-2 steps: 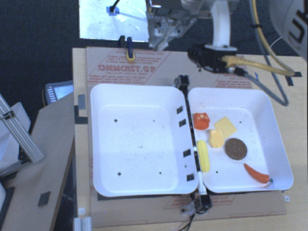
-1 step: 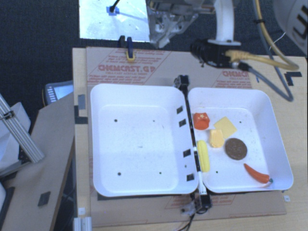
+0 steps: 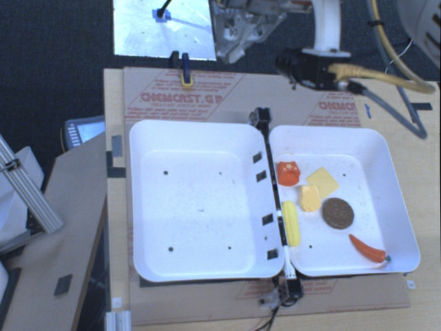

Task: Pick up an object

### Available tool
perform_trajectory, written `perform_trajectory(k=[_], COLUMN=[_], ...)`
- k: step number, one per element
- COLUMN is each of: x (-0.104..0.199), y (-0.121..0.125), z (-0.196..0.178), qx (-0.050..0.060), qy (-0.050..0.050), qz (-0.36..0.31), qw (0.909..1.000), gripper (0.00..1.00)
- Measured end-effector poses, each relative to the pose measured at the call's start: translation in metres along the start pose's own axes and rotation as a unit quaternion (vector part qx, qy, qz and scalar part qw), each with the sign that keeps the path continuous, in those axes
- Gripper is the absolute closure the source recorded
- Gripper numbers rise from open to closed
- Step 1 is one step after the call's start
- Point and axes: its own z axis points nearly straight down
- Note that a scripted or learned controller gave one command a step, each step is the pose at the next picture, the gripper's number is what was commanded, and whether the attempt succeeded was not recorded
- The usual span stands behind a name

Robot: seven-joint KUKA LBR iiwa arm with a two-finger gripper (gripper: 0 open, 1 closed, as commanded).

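Camera view looks down on two shallow white plastic bins side by side on the counter, and every place below is given relative to the flat brown round cookie-like disc (image 3: pixel 337 213) in the right bin (image 3: pixel 389 161). Nearest the camera, just below and right of the disc, lies a slim red-orange chilli pepper (image 3: pixel 366 248) by the bin's front wall. Left of the disc and a little below, a yellow corn-cob-shaped piece (image 3: pixel 291 223) lies along the divider between the bins. Just left of the disc, nearly touching it, sits a small pale yellow block (image 3: pixel 310 198); above and slightly left is a flat yellow square slice (image 3: pixel 322 182); farther up and left is a red-orange chunky piece (image 3: pixel 288 173). That makes six loose things, one of each, all in the right bin; the left bin (image 3: pixel 196 133) lies well to the disc's left. All six look like light, stiff toy food, probably smooth and a bit slippery. My guess is that the chunky red piece or the small yellow block offers the best hold, taken across the short sides; the disc and slice lie flat and thin, so they would be hard to take, and the corn crowds the wall. Far above the disc, past the back of the counter, hangs the grey arm's pincer (image 3: pixel 231 50), well apart from everything; I cannot tell its state.
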Motion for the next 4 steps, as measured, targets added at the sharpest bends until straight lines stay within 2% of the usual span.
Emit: perform_trajectory(k=[4], x=[0.001], y=[0.001], z=[-0.044], qx=[-0.004], qy=[0.002], qz=[-0.006], qw=[1.0000], gripper=[1.00])
